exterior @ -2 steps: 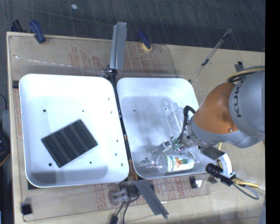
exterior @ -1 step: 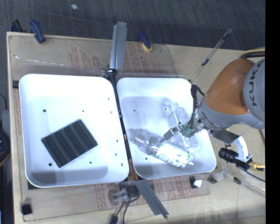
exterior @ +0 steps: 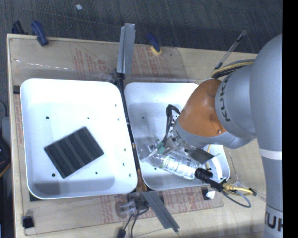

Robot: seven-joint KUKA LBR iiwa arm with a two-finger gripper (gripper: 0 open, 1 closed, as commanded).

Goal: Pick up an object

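As the camera view looked down on the worktop (exterior: 64, 53), the grey arm (exterior: 253, 98) reached in over the right bin (exterior: 144, 98). Its orange band (exterior: 201, 115) hid a big part of that bin. The jaws were down low inside the bin, under the wrist. The wrist was in the way, so I could not tell if the jaws were spread or pressed together. I could not see anything between them.

A clear plastic bottle (exterior: 178, 163) lay on its side on the bin floor. It was just beside the jaws, maybe touching them, and it stretched away from them along the near wall. A flat black ribbed mat (exterior: 73, 151) lay in the left bin (exterior: 64, 90). It was well apart from the jaws, past the wall between the two bins.

I think the step in hand was the grab. The jaws were down at the bottle, but the bottle looked like it was resting on the floor, not lifted.

The next move called for the jaws to close across the middle of the bottle and hold it tight. Then the arm should go straight up. The bottle looked smooth and round, so it might slip or roll away.
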